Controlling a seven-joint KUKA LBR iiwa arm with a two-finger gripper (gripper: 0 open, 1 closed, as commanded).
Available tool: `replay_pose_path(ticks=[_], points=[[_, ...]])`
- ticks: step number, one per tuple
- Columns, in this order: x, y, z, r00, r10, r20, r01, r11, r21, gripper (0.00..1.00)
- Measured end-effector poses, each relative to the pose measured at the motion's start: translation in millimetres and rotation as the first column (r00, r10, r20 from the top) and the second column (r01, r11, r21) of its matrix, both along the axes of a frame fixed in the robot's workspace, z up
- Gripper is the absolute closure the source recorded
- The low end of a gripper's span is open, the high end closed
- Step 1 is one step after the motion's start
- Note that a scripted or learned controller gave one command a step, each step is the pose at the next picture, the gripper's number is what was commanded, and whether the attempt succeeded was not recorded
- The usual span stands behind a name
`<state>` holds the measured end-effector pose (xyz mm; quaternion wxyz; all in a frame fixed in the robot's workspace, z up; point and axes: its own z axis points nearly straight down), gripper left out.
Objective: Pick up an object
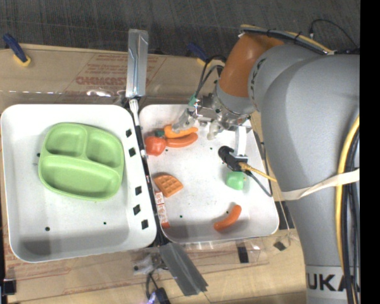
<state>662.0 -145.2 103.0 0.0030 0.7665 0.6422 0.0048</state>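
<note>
Hung low over the right bin's far edge, by the carrot, ready to grab; fingers' state impossible to tell.

A robotics lab bench — clamped cardboard, two white bins, loose cables.

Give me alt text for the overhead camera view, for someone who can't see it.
A grey robot arm's tool hovers at the right white bin, just above an orange toy carrot, with a red toy tomato, waffle-like piece, green toy and orange sausage-shaped toy nearby. The left white bin holds a green divided plastic plate.
</note>
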Motion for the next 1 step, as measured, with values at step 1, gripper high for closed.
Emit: replay_pose_path(ticks=[1], points=[[-1.0, 10.4, -0.2, 1.0, -0.015, 0.001, 0.015, 1.0, -0.006, 0.0]])
